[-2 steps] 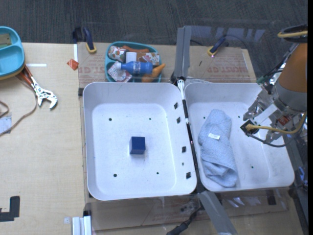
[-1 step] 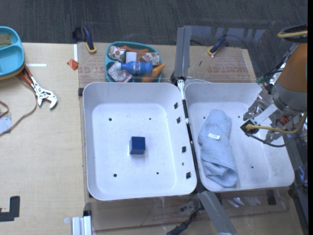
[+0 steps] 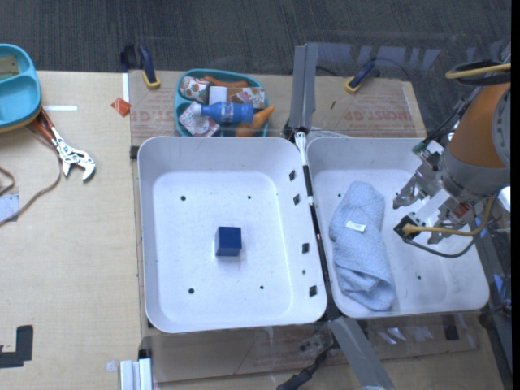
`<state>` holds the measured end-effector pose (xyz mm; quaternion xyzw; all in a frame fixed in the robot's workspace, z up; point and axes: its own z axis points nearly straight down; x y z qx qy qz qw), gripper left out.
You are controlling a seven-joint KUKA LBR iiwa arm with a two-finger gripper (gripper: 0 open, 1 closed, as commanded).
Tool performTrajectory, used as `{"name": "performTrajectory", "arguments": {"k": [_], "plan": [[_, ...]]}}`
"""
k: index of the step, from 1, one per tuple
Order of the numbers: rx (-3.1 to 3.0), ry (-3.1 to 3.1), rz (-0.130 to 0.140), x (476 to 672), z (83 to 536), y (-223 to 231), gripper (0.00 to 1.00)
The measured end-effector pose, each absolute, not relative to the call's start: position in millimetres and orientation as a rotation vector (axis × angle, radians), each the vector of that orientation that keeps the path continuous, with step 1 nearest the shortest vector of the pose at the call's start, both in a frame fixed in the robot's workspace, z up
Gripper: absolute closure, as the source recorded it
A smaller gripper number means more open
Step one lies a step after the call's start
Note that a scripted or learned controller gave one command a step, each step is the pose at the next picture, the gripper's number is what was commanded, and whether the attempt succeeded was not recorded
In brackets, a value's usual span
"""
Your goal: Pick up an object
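A small blue cube [image 3: 229,241] sits near the middle of the left white bin [image 3: 162,299]. A pale blue folded towel [image 3: 361,244] lies lengthwise in the left part of the right white bin [image 3: 455,299]. My gripper [image 3: 404,214] hangs over the right bin, just right of the towel's upper half, with its two dark fingers spread apart and nothing between them. The grey arm with its orange band [image 3: 483,128] comes in from the right edge.
Behind the left bin stands a teal tray [image 3: 188,84] of assorted small items. A wrench [image 3: 69,157] and a teal dish [image 3: 16,88] lie on the wooden bench at far left. A metal divider [image 3: 302,96] runs between the bins.
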<state>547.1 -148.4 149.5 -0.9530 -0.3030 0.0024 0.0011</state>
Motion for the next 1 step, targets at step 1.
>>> {"name": "performTrajectory", "arguments": {"k": [1], "plan": [[-2.992,-0.948,0.011,546.6,158.2,-149.6,1.00]]}}
